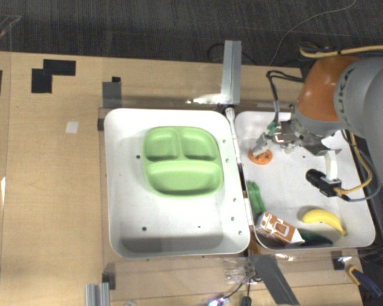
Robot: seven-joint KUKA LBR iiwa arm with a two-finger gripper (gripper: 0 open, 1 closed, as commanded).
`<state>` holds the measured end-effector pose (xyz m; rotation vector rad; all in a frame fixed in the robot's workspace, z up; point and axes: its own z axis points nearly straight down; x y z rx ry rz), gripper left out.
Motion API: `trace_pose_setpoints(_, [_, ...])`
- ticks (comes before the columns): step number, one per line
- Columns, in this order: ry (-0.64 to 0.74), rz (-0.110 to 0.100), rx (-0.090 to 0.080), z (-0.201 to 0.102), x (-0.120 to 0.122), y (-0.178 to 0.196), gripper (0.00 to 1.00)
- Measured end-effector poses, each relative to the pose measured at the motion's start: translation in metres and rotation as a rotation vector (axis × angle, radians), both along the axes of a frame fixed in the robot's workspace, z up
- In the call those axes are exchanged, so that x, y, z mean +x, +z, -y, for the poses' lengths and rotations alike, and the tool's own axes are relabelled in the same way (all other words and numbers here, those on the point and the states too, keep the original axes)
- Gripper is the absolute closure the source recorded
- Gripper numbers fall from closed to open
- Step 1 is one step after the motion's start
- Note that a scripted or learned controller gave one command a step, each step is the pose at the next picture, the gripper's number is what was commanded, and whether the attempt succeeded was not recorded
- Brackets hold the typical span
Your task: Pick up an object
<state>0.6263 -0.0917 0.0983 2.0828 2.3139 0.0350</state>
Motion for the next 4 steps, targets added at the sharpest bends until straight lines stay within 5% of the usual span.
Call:
trace_pose_setpoints(1, [0.0,0.0,0.0,0.0,0.0,0.0,0.0])
trace_pose_setpoints(2, [-0.149,-0.034,0.005,0.004,-0.081,-0.002,0.0])
trace_pose_setpoints(3, [-0.022,-0.002,-0.001,-0.002,-0.107,-0.004,0.0])
trace_pose_setpoints(4, [-0.052,-0.002,0.002,0.003,-0.127,-0.005,0.0])
